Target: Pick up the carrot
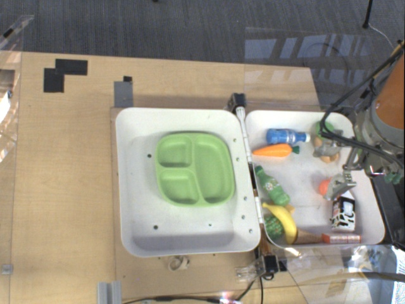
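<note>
The carrot [273, 150] lies flat in the right bin [378, 234], well to the left of the gripper [342, 187] and a little farther from the camera than it. Its long axis runs almost straight across the view: the blunt end with a small green stub points right, toward the arm's side, and the tapered orange tip points left, toward the rail between the bins. It looks smooth and plastic.

The gripper hangs low over the right part of that bin, its metal fingers pointing down, just above the black-and-white cow-patterned carton [343, 213]. I cannot tell how far apart the fingers stand, and nothing is seen between them. A small orange-red object [324, 187] sits just left of the gripper.

One blue bottle [285, 136] lies just beyond the carrot. One green bottle [272, 186] and one yellow banana [284, 221] lie to the gripper's left and nearer the camera. One long brown and red stick-like item [326, 237] lies along the near wall.

There are two white bins. The left bin [133, 170], far left of the gripper, holds one light green tray [193, 170] with three compartments and rounded corners
</note>
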Available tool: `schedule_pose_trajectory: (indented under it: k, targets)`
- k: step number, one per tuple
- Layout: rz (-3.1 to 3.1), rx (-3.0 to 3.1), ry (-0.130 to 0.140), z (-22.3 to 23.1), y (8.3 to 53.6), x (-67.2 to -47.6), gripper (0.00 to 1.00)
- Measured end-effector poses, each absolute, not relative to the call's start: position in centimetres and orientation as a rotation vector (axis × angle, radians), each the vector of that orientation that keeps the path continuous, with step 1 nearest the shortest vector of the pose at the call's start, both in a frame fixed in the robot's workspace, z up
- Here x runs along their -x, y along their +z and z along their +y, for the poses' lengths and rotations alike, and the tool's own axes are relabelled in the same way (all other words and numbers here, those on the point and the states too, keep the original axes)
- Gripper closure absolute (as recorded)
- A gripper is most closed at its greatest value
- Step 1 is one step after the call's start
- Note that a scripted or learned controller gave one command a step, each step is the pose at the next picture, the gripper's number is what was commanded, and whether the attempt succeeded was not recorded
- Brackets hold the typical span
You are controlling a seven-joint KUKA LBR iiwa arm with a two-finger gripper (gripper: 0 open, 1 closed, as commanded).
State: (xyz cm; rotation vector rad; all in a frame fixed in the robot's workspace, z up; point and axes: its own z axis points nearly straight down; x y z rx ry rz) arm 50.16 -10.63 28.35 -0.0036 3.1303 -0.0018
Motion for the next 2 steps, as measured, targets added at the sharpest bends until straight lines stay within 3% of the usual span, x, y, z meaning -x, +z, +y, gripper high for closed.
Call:
schedule_pose_trajectory:
  k: [1,2]
  targets:
    - [3.137,-0.154,0.01,-1.8,18.1,-55.9,0.0]
    - [3.115,-0.284,-0.001,-7.6,18.8,-62.3,0.0]
